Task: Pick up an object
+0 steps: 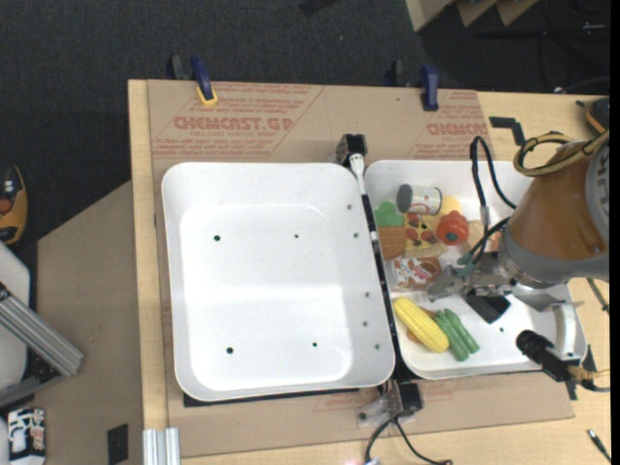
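One arm (557, 231) low over right bin (504, 356)

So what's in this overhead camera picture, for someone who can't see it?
A grey and orange robot arm reaches in from the right, its claw low over toys in the right white bin: a yellow corn cob, a green piece, an orange-red toy and a small can. The left white bin sits beside it.

Grey arm (557, 226) reaching from right, end effector (455, 281) lowered
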`<state>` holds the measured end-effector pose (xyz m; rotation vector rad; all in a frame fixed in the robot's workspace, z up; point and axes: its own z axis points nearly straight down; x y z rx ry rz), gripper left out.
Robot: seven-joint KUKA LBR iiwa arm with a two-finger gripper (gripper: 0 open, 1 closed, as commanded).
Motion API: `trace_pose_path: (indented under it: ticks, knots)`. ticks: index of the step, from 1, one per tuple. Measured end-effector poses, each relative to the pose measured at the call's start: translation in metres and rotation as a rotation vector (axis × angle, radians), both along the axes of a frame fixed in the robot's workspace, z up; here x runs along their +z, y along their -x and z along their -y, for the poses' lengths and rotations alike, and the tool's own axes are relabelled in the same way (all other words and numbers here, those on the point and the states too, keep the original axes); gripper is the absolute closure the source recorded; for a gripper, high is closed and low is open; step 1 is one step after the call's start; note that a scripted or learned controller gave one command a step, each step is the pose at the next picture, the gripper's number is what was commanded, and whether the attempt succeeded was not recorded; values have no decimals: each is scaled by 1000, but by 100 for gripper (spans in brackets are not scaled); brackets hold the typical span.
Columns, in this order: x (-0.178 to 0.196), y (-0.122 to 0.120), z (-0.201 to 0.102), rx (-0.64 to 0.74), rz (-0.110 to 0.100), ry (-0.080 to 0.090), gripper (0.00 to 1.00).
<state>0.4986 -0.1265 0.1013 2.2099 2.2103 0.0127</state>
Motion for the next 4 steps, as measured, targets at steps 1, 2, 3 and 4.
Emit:
trace_pose_path:
  ticks: [1,2,3,4]
  knots:
    - [-7,-111,1,5,-1,4,0]
    - [-7,-122,43,5,-12,-7,0]
    - [-16,-160,73,-2,-48,-30,0]
    - [-18,-167,-23,5,-23,-7,0]
